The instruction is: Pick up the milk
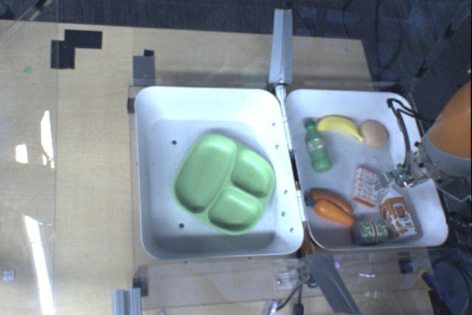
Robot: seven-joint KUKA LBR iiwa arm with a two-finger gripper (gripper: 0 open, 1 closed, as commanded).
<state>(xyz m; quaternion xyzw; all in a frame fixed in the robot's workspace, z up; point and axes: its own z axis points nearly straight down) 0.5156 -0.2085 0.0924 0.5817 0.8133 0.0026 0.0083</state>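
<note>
While the milk (366, 187) lies in the right bin (431, 236), the tool (402, 176) hovers just beside it, mid-approach. Whether it is spread I cannot tell. Next it likely must centre over the carton.

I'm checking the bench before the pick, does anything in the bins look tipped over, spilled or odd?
No spills or damage. In the right bin, the green bottle, the can and both cartons lie flat, not upright. The green tray sits askew in the left bin.
</note>
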